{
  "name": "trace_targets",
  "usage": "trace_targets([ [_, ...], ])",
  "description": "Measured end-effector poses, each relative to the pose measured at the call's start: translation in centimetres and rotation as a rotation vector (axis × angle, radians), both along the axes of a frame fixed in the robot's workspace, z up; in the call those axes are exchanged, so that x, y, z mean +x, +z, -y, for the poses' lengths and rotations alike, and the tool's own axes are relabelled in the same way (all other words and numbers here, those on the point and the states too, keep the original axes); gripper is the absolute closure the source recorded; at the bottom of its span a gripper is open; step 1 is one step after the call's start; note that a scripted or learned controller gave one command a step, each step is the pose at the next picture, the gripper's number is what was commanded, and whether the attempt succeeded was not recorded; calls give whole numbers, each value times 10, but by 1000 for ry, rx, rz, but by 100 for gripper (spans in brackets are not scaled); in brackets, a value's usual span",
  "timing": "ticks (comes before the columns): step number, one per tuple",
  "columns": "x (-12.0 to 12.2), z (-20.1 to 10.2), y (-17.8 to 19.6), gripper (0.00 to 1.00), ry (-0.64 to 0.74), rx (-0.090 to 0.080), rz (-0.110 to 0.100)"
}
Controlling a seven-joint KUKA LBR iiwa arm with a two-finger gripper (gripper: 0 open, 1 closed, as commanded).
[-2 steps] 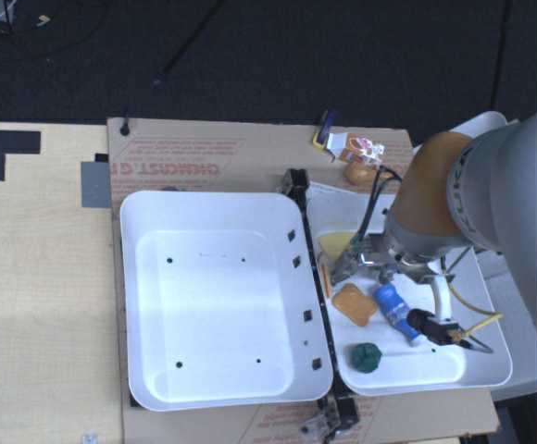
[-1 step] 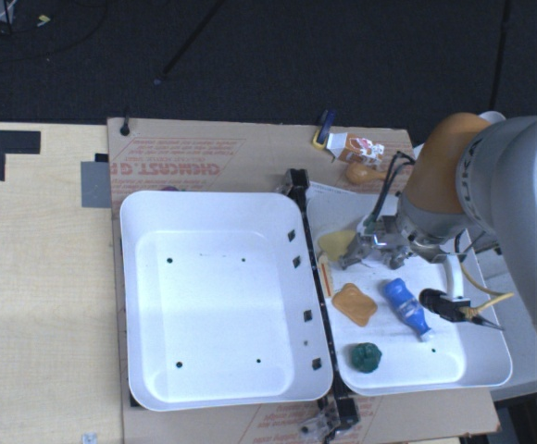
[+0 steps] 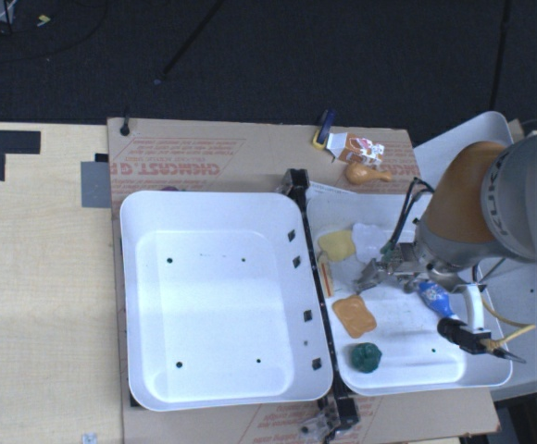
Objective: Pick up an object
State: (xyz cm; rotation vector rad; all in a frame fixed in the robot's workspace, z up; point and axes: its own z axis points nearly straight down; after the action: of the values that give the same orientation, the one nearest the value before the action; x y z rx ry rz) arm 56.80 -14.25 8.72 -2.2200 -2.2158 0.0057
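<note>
**Ana:** Camera view first: where does the arm stand?

**Ben:** It reaches in over the right bin, the orange band hanging above that bin's far right part, wrist bent down. The gripper sits low near the bin's middle, pointing toward the divider between the two bins.

**Ana:** Is it grasping anything?

**Ben:** I cannot tell. The metal parts there blur together, and nothing clearly sits in its grip.

**Ana:** What could it take?

**Ben:** A pale yellow object lies just beside the gripper, toward the far left corner of the right bin. An orange flat piece lies near the left wall, and a dark green ball sits by the near edge. A blue item lies under the wrist.

**Ana:** So which step?

**Ben:** I judge it the approach, with no lift yet. The next move calls for settling squarely over one piece, probably the yellow one, before closing.

**Ana:** And the left bin?

**Ben:** It plays no part now.
</note>
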Motion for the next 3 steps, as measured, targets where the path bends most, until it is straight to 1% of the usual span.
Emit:
trace_targets([
  [1, 70, -44, 1, 0, 6, 0, 8],
  [2, 76, -54, 1, 0, 1, -5, 7],
  [3, 76, -55, 2, 0, 0, -8, 8],
])
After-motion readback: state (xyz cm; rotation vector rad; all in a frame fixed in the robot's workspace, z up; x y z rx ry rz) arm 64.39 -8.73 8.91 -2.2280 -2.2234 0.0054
